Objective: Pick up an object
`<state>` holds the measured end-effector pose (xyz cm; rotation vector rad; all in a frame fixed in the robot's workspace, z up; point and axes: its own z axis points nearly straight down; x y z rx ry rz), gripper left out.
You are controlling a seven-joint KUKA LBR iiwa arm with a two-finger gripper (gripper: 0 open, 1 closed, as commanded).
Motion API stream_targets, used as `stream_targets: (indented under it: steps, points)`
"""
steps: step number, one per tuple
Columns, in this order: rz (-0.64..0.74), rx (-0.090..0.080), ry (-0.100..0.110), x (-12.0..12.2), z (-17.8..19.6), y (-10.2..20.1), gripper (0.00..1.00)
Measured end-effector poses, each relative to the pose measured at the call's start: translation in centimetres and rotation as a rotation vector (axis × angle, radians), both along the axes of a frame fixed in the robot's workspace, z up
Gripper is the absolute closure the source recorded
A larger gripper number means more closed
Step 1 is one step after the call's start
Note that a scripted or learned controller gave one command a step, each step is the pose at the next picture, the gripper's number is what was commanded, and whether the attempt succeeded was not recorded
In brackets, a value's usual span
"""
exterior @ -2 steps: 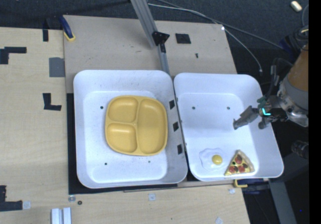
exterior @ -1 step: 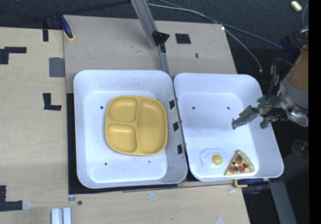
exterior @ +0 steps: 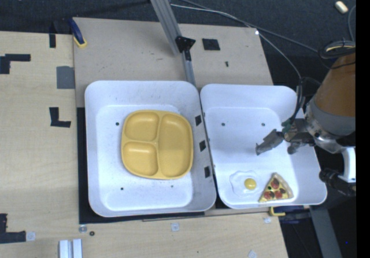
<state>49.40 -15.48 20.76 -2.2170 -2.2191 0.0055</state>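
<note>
There are two white bins side by side on the bench. The left bin (exterior: 101, 153) has one yellow plate (exterior: 156, 144) in it. The plate has three parts. It lies flat near the middle of its bin.

The right bin (exterior: 243, 103) has two toy foods in it. One is a fried egg (exterior: 245, 183), white with a yellow middle. One is a pizza slice (exterior: 276, 188) with red dots on top. Both lie down at about 5 o'clock in the bin, near the low edge. The egg is just beside the pizza slice, at its 9 o'clock.

One arm (exterior: 335, 98) comes in from 3 o'clock. Its gripper (exterior: 277, 142) is over the right bin, up at about 12 o'clock from the two foods and apart from them. Its fingers look dark and blurry, and I cannot tell if they are wide or narrow. Nothing shows between them.
</note>
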Motion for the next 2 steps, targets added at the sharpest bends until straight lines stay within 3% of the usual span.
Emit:
stream_targets:
  steps: [2]
  points:
    - [-0.001,0.0,0.001,0.0,-9.7,-0.7,0.0]
